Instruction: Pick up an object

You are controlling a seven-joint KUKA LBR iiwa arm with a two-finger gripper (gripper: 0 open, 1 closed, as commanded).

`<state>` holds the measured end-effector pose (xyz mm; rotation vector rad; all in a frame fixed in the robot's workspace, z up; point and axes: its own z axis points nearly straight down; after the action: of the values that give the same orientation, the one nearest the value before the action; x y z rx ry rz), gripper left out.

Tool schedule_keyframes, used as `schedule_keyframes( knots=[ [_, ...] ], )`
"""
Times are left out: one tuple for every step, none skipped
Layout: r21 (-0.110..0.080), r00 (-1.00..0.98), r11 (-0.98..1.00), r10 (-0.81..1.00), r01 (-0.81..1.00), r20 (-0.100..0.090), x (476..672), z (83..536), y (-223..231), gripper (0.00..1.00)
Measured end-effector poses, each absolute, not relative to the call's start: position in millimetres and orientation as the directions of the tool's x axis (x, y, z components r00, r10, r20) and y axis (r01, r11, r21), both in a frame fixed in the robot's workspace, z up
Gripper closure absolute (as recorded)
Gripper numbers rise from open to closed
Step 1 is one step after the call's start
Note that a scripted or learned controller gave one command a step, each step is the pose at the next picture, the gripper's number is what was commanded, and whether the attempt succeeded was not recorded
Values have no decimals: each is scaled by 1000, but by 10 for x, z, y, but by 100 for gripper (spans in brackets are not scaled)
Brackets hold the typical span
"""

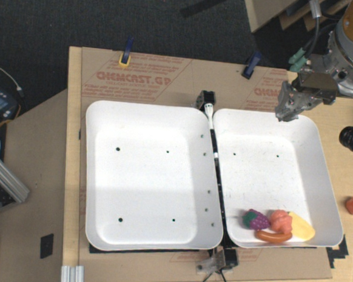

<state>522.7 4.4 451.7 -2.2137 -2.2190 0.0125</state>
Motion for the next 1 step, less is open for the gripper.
schedule_keyframes(
  knots=[
    [-16, -6, 6, 1000, 1000, 0, 5363, 3170, 614, 100]
  ],
)
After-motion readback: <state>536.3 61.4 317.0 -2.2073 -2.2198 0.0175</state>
